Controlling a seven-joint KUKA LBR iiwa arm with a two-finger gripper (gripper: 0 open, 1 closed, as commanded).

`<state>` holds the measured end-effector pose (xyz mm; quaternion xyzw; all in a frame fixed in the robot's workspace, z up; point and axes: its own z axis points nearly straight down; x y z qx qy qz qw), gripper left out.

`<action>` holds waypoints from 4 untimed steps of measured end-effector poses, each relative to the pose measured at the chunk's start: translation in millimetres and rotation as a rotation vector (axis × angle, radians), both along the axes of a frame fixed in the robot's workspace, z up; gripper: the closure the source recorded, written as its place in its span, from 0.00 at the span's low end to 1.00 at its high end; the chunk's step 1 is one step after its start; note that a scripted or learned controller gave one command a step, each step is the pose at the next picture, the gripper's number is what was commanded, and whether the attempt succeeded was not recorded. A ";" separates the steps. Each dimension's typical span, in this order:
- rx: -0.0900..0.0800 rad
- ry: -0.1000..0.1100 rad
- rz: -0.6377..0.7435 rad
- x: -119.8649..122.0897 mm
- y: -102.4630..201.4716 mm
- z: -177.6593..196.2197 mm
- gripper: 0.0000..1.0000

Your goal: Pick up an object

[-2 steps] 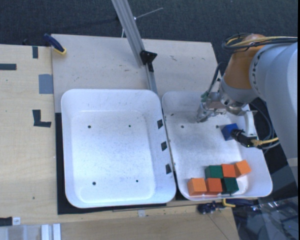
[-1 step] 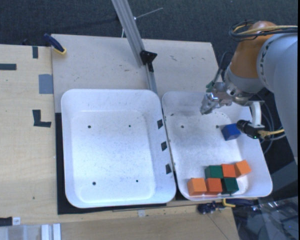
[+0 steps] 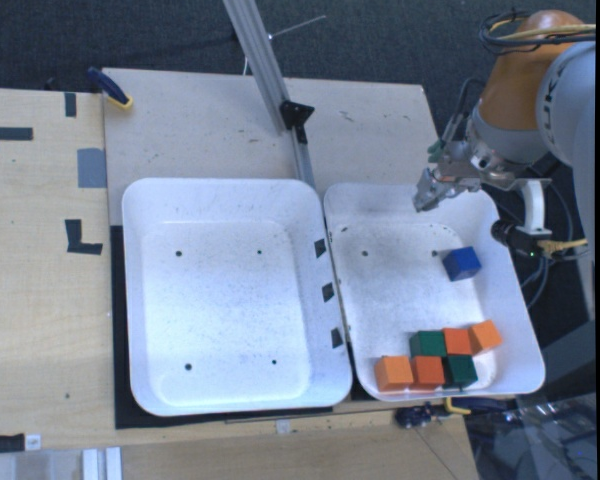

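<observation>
Camera view: the gripper (image 3: 427,198) hangs over the right bin (image 3: 380,268), above the blue block (image 3: 462,263); its state is unclear.

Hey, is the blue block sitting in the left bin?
No, the blue block lies in the right bin, apart from the orange and green blocks clustered near its front edge.

My arm (image 3: 570,88) is smooth grey casing, rounded at the joints, with a broad orange band (image 3: 525,63) above the wrist. Thin yellow and black cables loop over the top and trail down my side. My claw (image 3: 430,196) is a small, dull grey metal piece.
</observation>
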<state>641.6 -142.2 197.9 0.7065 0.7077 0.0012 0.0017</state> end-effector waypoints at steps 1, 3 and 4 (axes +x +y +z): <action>0.002 0.005 0.003 -29.0 50.8 6.7 1.00; 0.003 0.007 0.006 -57.0 155.7 7.0 1.00; 0.003 0.007 0.005 -84.5 199.1 19.7 1.00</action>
